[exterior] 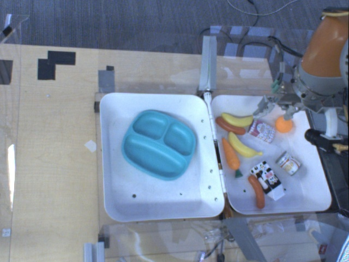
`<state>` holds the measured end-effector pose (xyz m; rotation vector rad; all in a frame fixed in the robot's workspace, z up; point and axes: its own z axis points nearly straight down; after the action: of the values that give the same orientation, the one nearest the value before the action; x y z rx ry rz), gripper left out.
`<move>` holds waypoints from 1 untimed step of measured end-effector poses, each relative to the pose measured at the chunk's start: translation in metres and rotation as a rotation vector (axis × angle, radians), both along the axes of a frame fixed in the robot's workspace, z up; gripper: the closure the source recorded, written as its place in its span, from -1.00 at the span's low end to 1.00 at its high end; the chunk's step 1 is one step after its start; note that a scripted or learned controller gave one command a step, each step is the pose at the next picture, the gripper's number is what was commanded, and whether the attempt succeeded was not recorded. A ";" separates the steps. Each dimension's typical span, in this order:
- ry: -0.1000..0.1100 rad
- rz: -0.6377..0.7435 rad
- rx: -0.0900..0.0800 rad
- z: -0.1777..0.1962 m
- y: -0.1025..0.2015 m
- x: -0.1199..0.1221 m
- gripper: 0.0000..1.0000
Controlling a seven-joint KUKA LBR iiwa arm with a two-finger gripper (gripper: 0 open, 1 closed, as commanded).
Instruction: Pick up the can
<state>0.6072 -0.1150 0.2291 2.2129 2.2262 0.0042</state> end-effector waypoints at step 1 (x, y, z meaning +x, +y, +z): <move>0.001 -0.264 0.000 -0.125 -0.073 -0.029 -1.00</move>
<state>0.5782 -0.1876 0.1036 2.4877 1.9157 0.0024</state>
